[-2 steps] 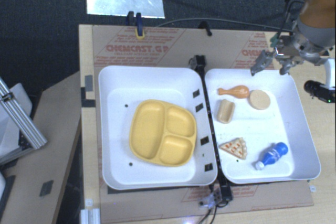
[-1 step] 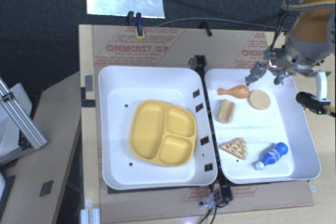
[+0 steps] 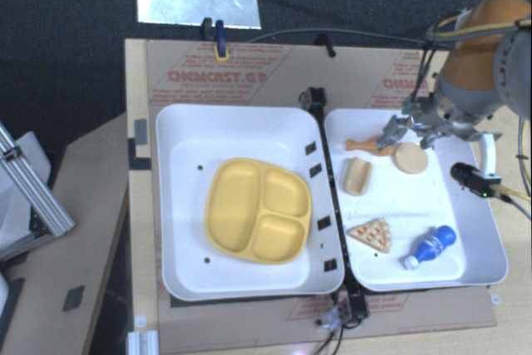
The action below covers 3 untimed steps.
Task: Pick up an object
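Gripper (image 3: 407, 131) hovered over the right bin (image 3: 474, 262), fingers seemingly spread, above wooden spoon (image 3: 366, 145) and round disc (image 3: 411, 159). Best centred on one before closing.

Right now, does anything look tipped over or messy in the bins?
The blue bottle lies on its side in the right bin, near the pizza slice. The yellow plate sits flat in the left bin.
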{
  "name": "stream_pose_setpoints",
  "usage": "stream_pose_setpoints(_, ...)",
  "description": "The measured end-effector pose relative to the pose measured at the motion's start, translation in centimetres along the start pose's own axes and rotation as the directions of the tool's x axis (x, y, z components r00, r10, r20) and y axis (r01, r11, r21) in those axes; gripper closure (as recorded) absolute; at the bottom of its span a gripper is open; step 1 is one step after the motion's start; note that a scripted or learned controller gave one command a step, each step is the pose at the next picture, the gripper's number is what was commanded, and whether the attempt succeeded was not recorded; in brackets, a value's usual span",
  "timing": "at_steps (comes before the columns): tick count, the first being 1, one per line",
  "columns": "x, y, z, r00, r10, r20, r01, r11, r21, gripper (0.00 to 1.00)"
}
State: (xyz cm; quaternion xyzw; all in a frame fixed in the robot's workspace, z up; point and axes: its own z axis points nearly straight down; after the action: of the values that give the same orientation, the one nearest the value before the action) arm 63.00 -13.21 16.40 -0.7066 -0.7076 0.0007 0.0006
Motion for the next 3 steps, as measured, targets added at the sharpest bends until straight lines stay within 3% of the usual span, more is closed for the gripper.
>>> stream_pose_setpoints(1, 0.1, -0.3, 6.3, 1.0, 0.0, -0.001, 0.0, 1.0, 0.001, 0.0)
stream_pose_setpoints(2, 0.1, -0.1, 4.7, 1.0, 0.0, 0.001, 0.0, 1.0, -0.007, 1.0)
stream_pose_setpoints(3, 0.3, 0.4, -1.7, 1.0, -0.002, 0.002, 0.002, 1.0, -0.01, 1.0)
